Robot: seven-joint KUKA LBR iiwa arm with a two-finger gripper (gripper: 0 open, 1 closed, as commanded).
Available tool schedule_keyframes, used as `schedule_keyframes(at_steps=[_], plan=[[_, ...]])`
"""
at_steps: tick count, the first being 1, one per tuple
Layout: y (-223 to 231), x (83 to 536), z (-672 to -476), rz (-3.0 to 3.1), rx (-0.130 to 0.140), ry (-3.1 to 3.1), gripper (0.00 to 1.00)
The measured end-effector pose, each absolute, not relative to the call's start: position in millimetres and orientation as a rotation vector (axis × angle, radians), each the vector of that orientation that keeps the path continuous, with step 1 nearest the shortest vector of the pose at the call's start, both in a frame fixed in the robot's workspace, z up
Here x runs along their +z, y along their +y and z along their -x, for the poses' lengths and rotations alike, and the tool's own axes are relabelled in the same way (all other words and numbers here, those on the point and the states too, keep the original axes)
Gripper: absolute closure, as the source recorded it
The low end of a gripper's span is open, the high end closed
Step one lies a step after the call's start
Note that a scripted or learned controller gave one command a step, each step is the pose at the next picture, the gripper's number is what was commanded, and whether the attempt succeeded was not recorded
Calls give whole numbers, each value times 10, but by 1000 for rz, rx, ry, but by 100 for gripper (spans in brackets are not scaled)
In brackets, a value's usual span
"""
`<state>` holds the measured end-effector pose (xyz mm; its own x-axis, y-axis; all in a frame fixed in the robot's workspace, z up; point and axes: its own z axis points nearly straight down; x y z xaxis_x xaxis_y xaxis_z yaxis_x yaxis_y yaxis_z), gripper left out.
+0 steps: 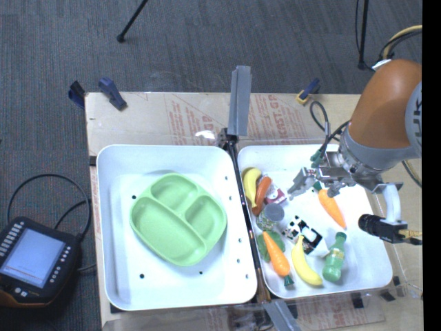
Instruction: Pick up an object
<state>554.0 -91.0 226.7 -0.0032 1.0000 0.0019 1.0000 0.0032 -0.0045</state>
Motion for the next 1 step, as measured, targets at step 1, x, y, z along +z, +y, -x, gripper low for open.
schedule_keyframes(at_steps=[1], plan=[[-1668,2017,-5522,2365,2,-2062,0]])
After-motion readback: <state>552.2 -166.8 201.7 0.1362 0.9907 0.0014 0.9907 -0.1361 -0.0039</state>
